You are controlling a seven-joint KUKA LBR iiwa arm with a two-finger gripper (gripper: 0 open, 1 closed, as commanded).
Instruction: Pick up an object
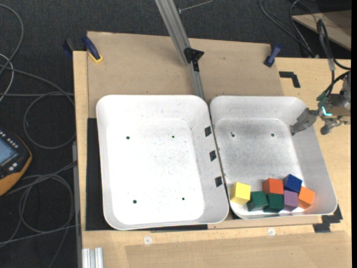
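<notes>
Several small blocks lie clustered at the near edge of the right bin: a yellow block, two green blocks, a red-orange block, a blue block, a purple block and an orange block. My gripper hangs at the right bin's far right rim, well above the blocks. Its two fingers are spread apart, one grey finger reaching over the bin wall, with nothing between them.
The left bin sits beside the right one, with black clips along the shared edge. A metal pole rises from the bench's back middle. Blue clamps hold the board's far corners. Cables lie on the floor at left.
</notes>
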